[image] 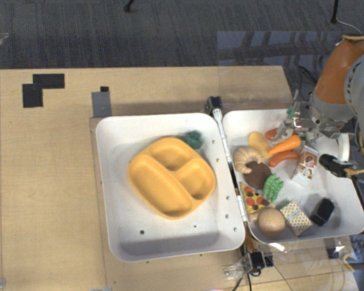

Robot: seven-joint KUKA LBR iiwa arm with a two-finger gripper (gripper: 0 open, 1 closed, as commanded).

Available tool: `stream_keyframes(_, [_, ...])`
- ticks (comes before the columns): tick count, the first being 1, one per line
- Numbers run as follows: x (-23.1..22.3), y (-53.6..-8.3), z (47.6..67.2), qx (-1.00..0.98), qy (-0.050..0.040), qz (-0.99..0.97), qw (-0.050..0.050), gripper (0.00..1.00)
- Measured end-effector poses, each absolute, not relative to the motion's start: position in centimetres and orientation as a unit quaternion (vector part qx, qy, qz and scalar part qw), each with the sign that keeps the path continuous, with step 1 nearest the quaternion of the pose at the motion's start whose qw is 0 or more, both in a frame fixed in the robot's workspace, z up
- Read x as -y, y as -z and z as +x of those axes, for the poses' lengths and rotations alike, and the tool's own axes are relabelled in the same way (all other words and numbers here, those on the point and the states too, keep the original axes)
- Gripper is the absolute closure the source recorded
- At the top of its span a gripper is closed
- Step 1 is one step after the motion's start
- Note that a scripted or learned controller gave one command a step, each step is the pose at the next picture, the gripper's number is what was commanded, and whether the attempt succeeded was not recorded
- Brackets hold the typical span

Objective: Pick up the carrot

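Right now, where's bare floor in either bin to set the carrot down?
Left bin: bare strip along its near edge, below the yellow tray, plus the far-left corner. Right bin: crowded; the carrot, croissant and other toys fill it, with one small gap by the black block.

A robotics lab: a plywood tabletop (pixel 49 201) carries two white bins (pixel 123 239) side by side, with black marker patches (pixel 41 88), loose cables (pixel 253 273) at the front edge, grey carpet (pixel 161 25) beyond, and a grey and orange arm (pixel 345 74) reaching in
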State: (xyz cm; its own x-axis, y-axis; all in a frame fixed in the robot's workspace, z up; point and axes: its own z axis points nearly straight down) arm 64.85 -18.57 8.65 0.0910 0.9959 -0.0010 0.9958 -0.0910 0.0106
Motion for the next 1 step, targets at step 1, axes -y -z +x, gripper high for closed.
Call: stream_keyframes(1, [18.50, -10.01, 65.07, -0.677, -0.0039, 0.736, 0.007, 1.00])
